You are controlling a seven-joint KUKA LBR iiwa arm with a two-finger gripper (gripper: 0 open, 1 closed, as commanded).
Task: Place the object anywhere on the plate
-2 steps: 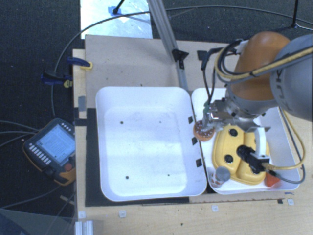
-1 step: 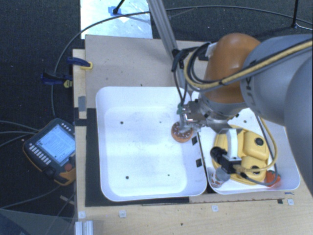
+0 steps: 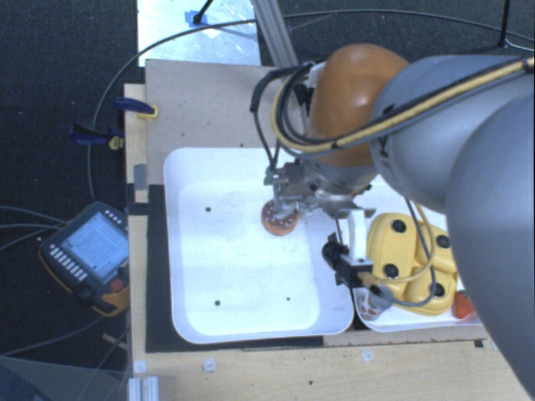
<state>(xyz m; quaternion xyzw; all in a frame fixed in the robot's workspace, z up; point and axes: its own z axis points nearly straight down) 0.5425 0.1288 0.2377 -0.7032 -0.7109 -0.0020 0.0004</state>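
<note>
**Two bins, one arm low over the left one**

Two shallow white plastic bins sit side by side on my bench, the left bin (image 3: 192, 291) almost bare, the right bin (image 3: 393, 320) crowded. From my remote seat I see the grey arm with its orange band (image 3: 355, 98) reaching in from the right and bending down over the left bin's upper right part. Its two-finger gripper (image 3: 284, 200) hangs directly above a small round brownish-orange object (image 3: 279, 220), which lies on the floor of the left bin near its right wall. The gripper's metal body hides the object's upper edge and the fingertips themselves, so I cannot tell how far apart the fingers stand or whether they have any hold on the object. In the right bin lies a large yellow plastic plate-like piece with dark holes (image 3: 410, 261), just beside the dividing wall; the arm's bulk covers much of it. A small red thing (image 3: 462, 307) peeks out at that bin's lower right. On the dark floor to the left of the bench rests a handheld control pendant with a lit screen (image 3: 88, 253).
</note>
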